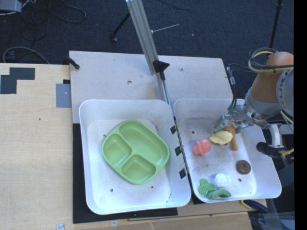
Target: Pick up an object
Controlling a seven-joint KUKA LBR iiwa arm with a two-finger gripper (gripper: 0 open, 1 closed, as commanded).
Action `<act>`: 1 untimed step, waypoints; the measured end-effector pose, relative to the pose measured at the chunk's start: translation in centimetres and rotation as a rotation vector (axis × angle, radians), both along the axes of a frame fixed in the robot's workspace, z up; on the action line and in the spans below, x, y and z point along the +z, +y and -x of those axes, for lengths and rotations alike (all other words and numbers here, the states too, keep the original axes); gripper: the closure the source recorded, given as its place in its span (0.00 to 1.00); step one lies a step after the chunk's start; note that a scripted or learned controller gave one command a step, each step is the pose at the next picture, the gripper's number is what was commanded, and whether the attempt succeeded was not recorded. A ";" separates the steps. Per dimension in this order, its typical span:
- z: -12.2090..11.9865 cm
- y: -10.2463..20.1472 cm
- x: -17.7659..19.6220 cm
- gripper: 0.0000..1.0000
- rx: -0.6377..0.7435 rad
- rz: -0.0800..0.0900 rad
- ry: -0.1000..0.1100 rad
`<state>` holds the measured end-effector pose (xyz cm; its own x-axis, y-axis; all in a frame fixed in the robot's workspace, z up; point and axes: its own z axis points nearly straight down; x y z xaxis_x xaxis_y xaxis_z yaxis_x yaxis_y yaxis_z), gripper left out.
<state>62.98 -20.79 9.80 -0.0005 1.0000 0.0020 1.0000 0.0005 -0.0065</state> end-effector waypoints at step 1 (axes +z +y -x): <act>-0.1 -0.1 1.3 1.00 -0.002 0.002 -0.005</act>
